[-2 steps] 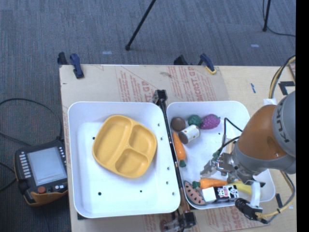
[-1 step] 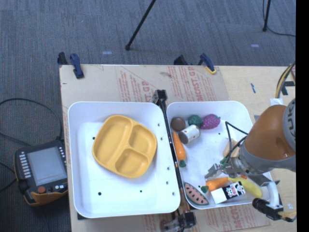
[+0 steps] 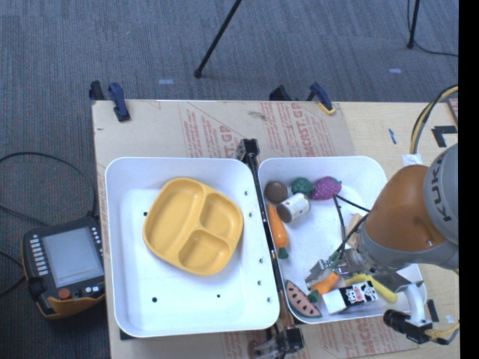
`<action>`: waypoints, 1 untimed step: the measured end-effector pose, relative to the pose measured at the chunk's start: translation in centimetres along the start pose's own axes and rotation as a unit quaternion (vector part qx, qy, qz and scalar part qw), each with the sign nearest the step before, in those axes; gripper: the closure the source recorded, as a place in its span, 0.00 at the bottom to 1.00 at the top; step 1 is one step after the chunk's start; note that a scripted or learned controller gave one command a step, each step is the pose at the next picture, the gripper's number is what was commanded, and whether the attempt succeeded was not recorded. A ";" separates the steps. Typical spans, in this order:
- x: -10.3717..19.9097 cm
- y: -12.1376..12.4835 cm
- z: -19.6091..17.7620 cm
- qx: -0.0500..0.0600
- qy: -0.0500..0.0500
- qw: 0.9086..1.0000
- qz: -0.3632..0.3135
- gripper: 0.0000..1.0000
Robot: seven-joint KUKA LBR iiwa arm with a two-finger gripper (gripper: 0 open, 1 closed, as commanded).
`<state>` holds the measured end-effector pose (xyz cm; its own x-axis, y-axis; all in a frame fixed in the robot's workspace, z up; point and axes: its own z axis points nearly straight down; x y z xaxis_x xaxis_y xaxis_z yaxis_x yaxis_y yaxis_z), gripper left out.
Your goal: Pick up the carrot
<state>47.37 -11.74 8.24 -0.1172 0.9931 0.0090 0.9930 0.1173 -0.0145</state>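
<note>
— Where's the pincer, and what is it doing?

— My gripper (image 3: 327,270) sits low in the right bin (image 3: 374,172), near its front edge, hanging off the orange-banded arm (image 3: 408,215) that comes in from the right. From up here I cannot tell whether it is wide, narrow or closed on anything; the metal tip is too small and cluttered to read.

— And the carrot?

— I see the carrot (image 3: 278,226) lying along the left wall of that same bin, just beside the divider, pointing roughly front to back with its green end toward the front. It is well apart from the tip of my arm. Touching or almost touching its upper right side is a small white cylinder (image 3: 295,207) lying on its side.

— What else is around it?

— Behind the carrot there's a brown round piece (image 3: 275,191), then a dark green item (image 3: 301,186) and a purple bunch of grapes (image 3: 325,188) along the back. Right at my tool there's a small orange piece (image 3: 325,282), which I can't identify. Near it lie a watermelon slice (image 3: 303,298) at the front corner, a black-and-white carton (image 3: 350,296) and a yellow banana-like piece (image 3: 374,285).

— The other bin?

— The left bin (image 3: 127,275) holds a yellow divided plate (image 3: 193,225), sitting toward the back and centre.
</note>
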 end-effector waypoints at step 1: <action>-0.2 -0.2 -0.5 0.005 0.003 1.000 0.007 1.00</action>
<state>47.19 -11.92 8.70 -0.1038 0.9945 0.0140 0.9943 0.1041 -0.0249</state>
